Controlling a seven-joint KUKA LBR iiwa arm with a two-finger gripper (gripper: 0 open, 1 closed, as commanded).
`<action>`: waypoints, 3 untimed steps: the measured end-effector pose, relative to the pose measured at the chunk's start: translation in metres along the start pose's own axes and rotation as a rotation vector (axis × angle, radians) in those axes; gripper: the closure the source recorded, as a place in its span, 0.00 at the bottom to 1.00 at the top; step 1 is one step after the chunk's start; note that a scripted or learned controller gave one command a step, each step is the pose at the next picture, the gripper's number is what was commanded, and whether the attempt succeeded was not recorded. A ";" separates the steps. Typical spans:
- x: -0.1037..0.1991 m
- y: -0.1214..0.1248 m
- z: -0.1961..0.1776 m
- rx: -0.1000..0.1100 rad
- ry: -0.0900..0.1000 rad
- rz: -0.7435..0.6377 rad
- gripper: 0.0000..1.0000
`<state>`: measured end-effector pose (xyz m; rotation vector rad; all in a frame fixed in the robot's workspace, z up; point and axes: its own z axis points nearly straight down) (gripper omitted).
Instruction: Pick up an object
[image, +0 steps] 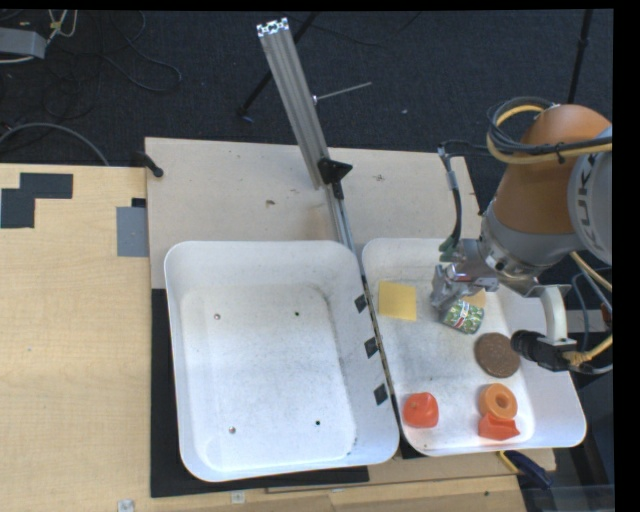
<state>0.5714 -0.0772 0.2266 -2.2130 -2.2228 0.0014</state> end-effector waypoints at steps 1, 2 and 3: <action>0.053 -0.008 0.011 0.001 0.000 0.000 1.00; 0.096 -0.023 0.013 0.002 -0.001 0.001 1.00; 0.148 -0.021 0.005 -0.001 -0.001 0.000 1.00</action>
